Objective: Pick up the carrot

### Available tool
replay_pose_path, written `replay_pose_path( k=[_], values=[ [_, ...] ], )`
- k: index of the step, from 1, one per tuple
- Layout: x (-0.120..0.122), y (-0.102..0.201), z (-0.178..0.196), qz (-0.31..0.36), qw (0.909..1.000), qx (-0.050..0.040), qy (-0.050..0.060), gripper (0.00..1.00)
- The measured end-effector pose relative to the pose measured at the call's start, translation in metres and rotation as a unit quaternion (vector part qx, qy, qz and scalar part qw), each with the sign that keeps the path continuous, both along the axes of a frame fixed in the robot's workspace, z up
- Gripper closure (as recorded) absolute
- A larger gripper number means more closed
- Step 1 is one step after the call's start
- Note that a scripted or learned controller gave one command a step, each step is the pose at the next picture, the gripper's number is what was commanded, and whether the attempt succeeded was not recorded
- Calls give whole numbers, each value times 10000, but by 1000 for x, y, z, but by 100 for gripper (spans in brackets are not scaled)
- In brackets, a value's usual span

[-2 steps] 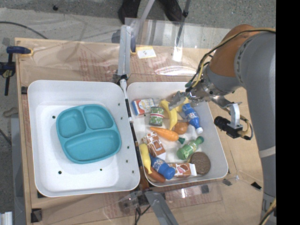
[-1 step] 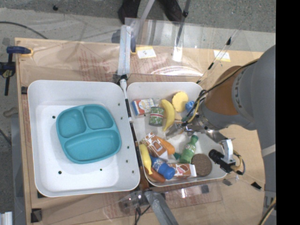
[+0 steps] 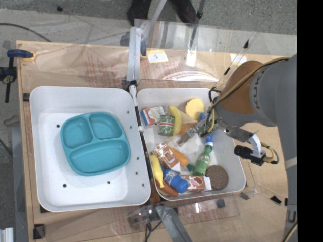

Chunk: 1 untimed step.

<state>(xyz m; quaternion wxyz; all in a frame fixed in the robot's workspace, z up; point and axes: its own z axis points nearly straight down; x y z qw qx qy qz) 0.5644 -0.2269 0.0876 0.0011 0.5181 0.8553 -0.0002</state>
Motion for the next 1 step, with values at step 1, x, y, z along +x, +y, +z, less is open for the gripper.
replay_pose_path(
  k=[1],
  values=[
    [12,-33,60,-3309,9437,10,9,0]
  ],
)
